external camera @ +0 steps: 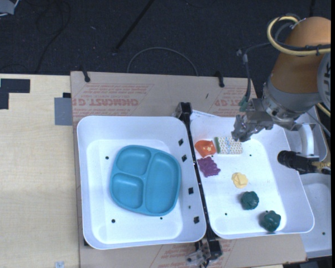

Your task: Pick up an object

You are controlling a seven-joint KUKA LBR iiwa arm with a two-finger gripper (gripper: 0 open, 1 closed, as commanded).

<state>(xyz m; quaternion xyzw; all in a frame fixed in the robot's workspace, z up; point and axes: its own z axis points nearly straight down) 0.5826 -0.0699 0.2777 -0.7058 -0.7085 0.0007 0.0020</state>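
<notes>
Hovering just above the patterned block point(229, 146), the pincer point(238, 134) hides whether its fingers are parted.

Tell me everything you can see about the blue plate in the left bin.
The blue plate is a light blue divided tray with rounded corners that looks like moulded plastic. Raised ridges split it into three compartments: two smaller ones on its left side and one larger one on its right. It lies flat and right side up, turned a little askew, near the middle of the left bin, resting on the white floor. Its compartments look bare, and nothing else touches it.
</notes>
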